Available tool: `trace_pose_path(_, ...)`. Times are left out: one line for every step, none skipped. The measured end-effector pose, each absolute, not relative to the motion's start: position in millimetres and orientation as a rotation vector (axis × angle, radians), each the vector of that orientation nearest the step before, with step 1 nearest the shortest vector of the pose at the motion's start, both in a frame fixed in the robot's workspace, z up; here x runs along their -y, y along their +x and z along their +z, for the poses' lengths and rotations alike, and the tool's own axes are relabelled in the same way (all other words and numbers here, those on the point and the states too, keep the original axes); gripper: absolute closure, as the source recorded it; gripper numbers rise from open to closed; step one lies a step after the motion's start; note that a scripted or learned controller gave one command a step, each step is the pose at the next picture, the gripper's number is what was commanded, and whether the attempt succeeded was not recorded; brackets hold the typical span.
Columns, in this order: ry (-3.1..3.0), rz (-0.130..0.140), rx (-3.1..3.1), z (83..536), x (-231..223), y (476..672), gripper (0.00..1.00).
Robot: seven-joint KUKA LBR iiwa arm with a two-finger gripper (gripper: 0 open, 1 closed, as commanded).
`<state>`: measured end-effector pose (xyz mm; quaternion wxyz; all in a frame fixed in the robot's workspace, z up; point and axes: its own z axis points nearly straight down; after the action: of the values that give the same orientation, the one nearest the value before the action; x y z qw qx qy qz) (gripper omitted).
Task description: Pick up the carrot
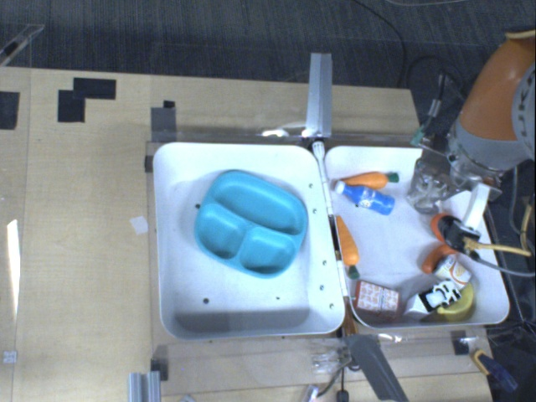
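A: Where's the carrot [347, 243]?

B: In the right bin [394, 254], lying along its left wall, pointing near-to-far, with its green end toward the near side. A second carrot [366, 179] lies far-left in the same bin, just beyond a blue bottle [368, 198].

A: And the gripper [434, 187]?

B: Over the far-right part of that bin, well apart from both carrots. I cannot tell how its fingers stand; the picture is too blurred there.

A: So how should it go in?

B: I'd judge the far carrot is the easier one, since it has room on both sides. The one by the wall needs the fingers set across its width, with one slipping between carrot and wall. Come straight down, and stay off the small box [378, 296] near its tip.
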<state>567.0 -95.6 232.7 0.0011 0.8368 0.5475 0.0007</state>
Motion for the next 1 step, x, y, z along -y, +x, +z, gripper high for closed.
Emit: trace_pose_path(2.617, 0.005, -1.730, 243.5, 94.5, 568.4, 1.00)
